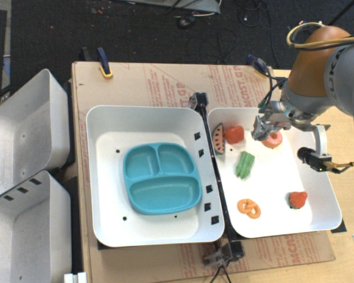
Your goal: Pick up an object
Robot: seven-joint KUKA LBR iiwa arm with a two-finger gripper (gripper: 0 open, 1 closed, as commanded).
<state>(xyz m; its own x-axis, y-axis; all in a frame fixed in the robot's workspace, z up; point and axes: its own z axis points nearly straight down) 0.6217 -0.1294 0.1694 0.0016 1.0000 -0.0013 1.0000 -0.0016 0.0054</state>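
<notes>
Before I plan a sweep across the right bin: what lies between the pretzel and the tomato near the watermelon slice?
In the camera view, the green pepper lies between the pretzel and the tomato, on the right bin floor, touching neither.

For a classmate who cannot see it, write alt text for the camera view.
A grey robot arm with an orange band reaches from the right, its hand low over a pink round toy in the right white bin, which also holds a green toy, a pretzel and red pieces. The left white bin holds a teal divided plastic plate.
</notes>
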